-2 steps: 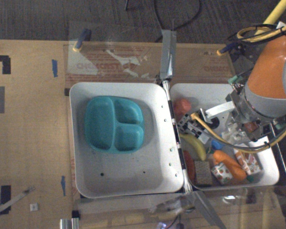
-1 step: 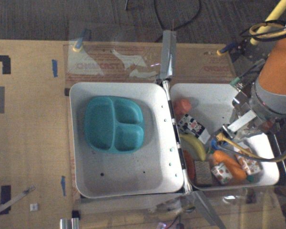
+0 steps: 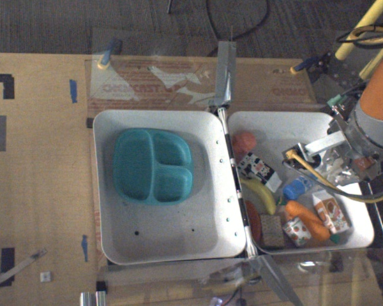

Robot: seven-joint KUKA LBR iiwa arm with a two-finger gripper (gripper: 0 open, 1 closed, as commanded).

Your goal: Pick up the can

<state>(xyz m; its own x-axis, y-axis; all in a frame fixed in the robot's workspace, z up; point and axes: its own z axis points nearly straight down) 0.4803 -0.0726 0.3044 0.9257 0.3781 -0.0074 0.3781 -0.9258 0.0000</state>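
The right bin holds a heap of toy food. A dark red, rounded thing that may be the can lies along the bin's left wall, between the banana and a brown block. A small blue thing sits mid-bin, and I cannot tell which of the two is the can. My gripper hangs over the right side of this bin, above and right of the blue thing and apart from the dark red one. Nothing shows between its tips.
Also in the right bin are a pink ball, a black-and-white carton, a carrot, a juice carton and a small red-and-white carton. The left bin holds a teal divided plate.
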